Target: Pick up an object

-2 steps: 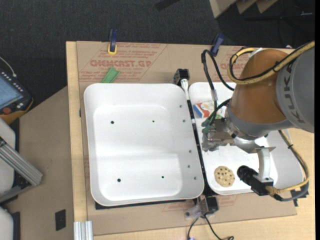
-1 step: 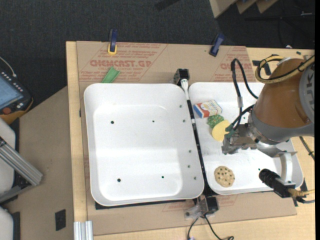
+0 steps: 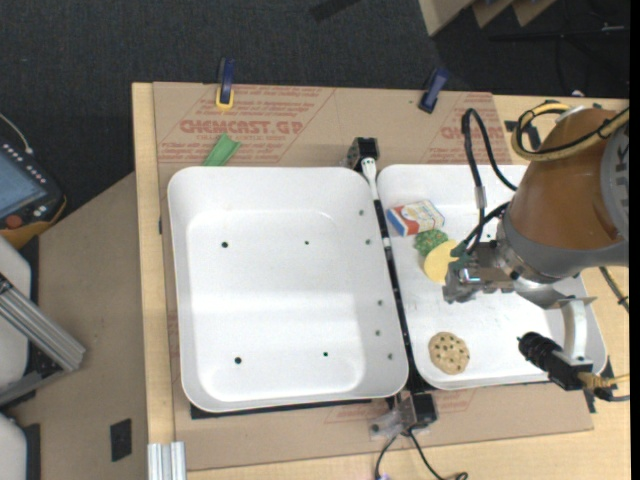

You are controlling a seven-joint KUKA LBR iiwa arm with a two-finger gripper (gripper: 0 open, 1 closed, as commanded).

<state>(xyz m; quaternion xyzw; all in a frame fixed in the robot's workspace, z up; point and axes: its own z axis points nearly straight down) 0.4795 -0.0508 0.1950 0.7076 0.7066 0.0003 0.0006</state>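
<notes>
The right bin (image 3: 500,373) holds a small red, white and blue carton (image 3: 414,216), a green leafy piece (image 3: 432,240), a yellow round piece (image 3: 437,263) and a brown cookie (image 3: 449,352). My gripper (image 3: 462,280) hangs low over the bin, just right of the yellow piece and touching or nearly touching it. The arm's orange band (image 3: 565,193) and grey wrist cover the bin's right half. The cookie lies apart, near the bin's front wall.
The left bin (image 3: 280,288) sits beside the right one, with a black divider (image 3: 385,258) between them. A green strip (image 3: 220,150) lies on the cardboard behind the left bin. Clamps (image 3: 226,86) hold the board's far edge. Cables run over the right bin's back.
</notes>
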